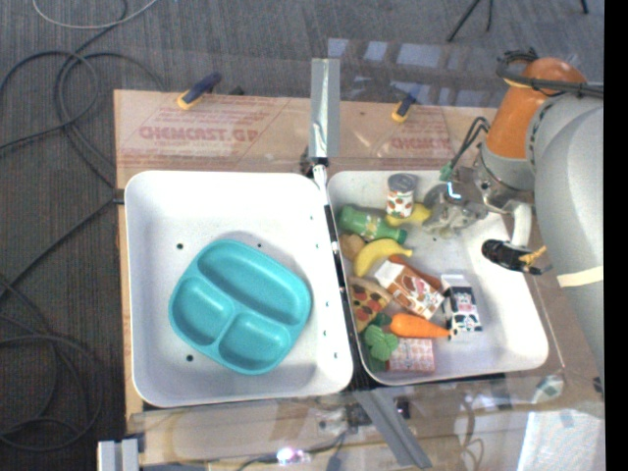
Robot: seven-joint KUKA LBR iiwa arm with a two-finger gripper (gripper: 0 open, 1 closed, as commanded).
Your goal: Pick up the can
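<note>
From above we see two white bins side by side on a desk. The left bin holds a teal divided plate. The right bin is crowded with toy food. The can stands upright near that bin's far edge, beside a banana and green pieces. A carrot and a small carton lie nearer us. The hand hangs low just right of the can (we cannot tell how its grip stands).
</note>
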